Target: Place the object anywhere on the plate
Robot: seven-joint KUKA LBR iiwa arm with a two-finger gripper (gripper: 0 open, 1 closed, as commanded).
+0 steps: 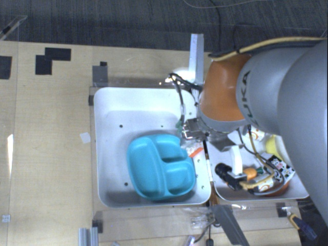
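two white bins sit side by side on the pale worktop (pixel 46 137). the left bin (pixel 110 106) has one blue plate (pixel 159 165) in it, and the plate lies down low in the bin, near the front wall. the plate has three hollows: one long one on its left side and two smaller ones on its right. the one big grey arm (pixel 277 86) with its orange band comes in from the right and covers most of the right bin (pixel 221 189). past the arm i can see one yellow thing (pixel 270 146), one little orange thing (pixel 249 172) and one brown round thing (pixel 271 189) in that bin, but they are too hidden to name. the gripper (pixel 190 132) hangs over the wall between the two bins, just above the plate's top right corner. i cannot tell if it is squeezed closed or loose. right under it is one small orange and white thing (pixel 194 151), just beside the plate's right edge and not on the plate. its long side slants from low on the left to high on the right. i cannot tell if the gripper is touching it.
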